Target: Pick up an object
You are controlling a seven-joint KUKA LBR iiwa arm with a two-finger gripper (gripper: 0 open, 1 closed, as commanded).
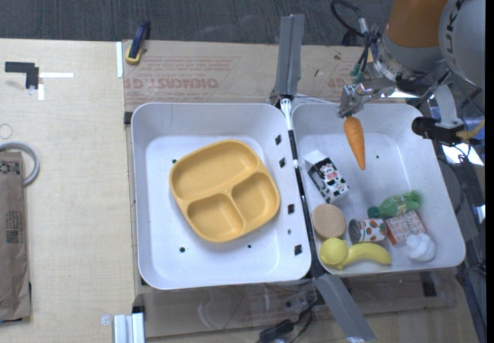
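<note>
My gripper [348, 108] hangs over the far left part of the right bin [441, 179]. It is shut on the thick top end of an orange carrot [355, 142], which points with its tip toward the near side. Other objects in that bin are a black-and-white cow-print carton [327, 177], a tan round disc [329, 220], a yellow banana [356, 253], a small can [366, 230], a green bottle [395, 203], a red packet [404, 226] and a white item [421, 246].
The left bin [150, 202] holds a yellow divided plate [224, 190]. A grey divider post [289, 56] rises between the bins at the back. Cables and arm hardware [444, 129] crowd the right bin's right rim. Cardboard [201, 71] lies behind the bins.
</note>
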